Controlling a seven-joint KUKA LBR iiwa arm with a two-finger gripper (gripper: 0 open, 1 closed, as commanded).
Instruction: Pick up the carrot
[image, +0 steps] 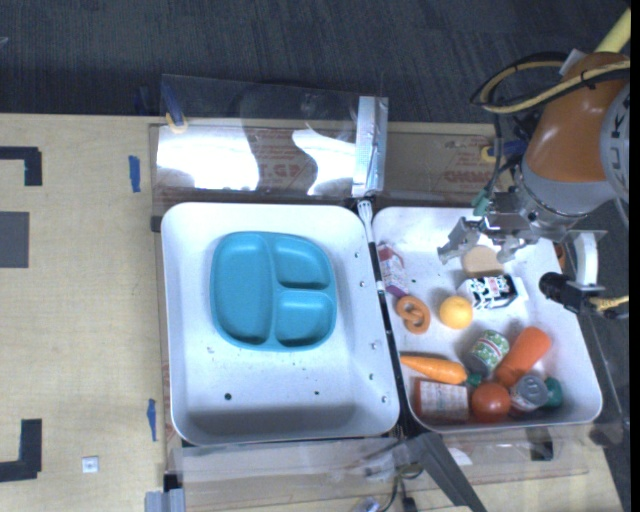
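Orange and tapered, the carrot (433, 368) lies on its side near the right bin's (420, 225) left wall, toward the near end. Well apart, over the bin's far right, the gripper (478, 235) hovers with fingers apart, clamped on nothing.

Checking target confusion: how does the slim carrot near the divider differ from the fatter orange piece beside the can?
The carrot is slim and lies nearly level; the fatter orange piece is stubby and tilts diagonally. The carrot lies at the right bin's left side, the fatter piece farther right. Both are orange and taper.
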